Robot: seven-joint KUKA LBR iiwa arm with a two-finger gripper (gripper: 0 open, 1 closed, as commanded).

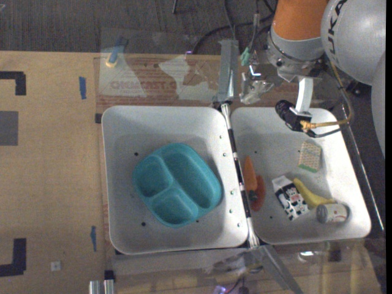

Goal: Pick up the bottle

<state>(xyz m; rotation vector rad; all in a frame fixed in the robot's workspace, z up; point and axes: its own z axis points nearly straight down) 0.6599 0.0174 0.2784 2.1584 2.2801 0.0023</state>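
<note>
Camera view is catching the grey arm (358, 23) reaching in from the right, its gripper (256, 86) hanging over the far rim of the right bin (269, 127); how its grip is standing, I cannot tell. A bottle (331, 212) is lying on its side in the near right corner, touching a banana (311, 194) just beside a cow-print carton (290, 198). A teal divided plate (177, 183) is sitting in the left bin (122, 139)
</note>
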